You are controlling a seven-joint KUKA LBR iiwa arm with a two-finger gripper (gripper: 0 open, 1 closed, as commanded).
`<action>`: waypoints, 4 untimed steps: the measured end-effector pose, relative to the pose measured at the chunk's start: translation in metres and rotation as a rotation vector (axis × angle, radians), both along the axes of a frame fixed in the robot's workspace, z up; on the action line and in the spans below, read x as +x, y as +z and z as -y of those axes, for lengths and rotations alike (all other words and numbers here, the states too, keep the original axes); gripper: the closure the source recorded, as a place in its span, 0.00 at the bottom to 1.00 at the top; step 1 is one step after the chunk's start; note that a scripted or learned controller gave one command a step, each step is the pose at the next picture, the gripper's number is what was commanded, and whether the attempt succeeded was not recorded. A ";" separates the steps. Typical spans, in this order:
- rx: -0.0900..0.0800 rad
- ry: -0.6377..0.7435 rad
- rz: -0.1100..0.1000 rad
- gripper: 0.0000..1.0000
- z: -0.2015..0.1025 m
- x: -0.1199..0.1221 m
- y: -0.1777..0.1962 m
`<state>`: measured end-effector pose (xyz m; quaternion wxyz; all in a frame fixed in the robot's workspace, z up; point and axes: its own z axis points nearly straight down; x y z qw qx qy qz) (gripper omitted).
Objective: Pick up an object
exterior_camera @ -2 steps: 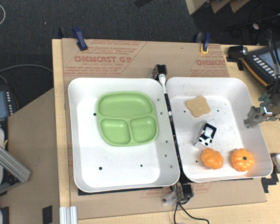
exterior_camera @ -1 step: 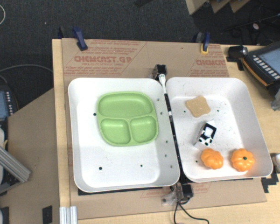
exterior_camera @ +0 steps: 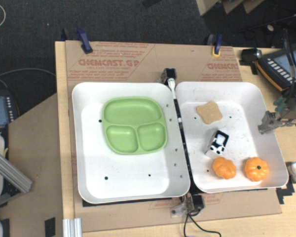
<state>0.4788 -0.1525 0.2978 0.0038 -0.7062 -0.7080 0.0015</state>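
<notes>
Objects for picking lie in the right bin [exterior_camera: 246,90]: tan cookie [exterior_camera: 208,112], black-and-white cow toy [exterior_camera: 217,143], two orange pumpkins [exterior_camera: 224,168] [exterior_camera: 256,169]. Left bin [exterior_camera: 84,132] holds a green divided plate [exterior_camera: 134,125]. Tool [exterior_camera: 269,123] sits at the right bin's right rim; grip state cannot be determined. Tabletop [exterior_camera: 113,58] board reads "CHEMCAST".

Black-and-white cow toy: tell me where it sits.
The cow toy lies in the right bin, between the tan cookie above and an orange pumpkin below.
</notes>
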 end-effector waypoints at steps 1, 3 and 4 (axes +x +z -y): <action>-0.010 -0.006 0.018 1.00 0.045 0.001 0.080; -0.010 -0.003 0.023 1.00 0.017 0.002 0.095; -0.008 -0.004 0.015 1.00 0.042 0.001 0.121</action>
